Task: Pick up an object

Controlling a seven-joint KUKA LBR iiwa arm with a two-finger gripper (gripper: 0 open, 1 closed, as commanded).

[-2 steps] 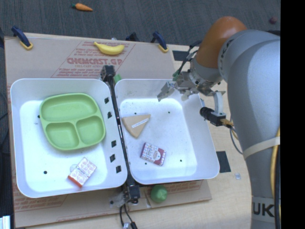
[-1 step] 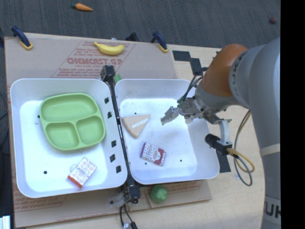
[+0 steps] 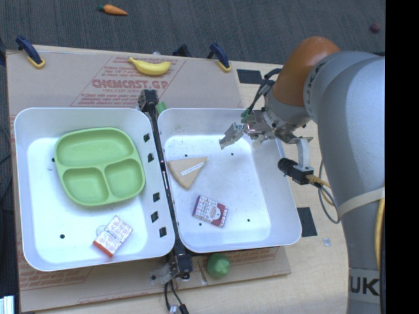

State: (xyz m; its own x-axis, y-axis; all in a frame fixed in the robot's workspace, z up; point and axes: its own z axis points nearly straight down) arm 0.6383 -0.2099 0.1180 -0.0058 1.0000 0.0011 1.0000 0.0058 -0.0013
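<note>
Cheese wedge [image 3: 186, 171] lies at the left side of the right bin [image 3: 278, 231], and we see a small red packet [image 3: 210, 210] nearer in that bin. The hand [image 3: 230, 137] hangs over the bin's far part, apart from both; we cannot tell its grip state

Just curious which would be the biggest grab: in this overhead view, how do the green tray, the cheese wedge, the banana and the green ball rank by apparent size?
Largest to smallest, as they look:
1. green tray
2. cheese wedge and banana, too alike to rank
3. green ball
</note>
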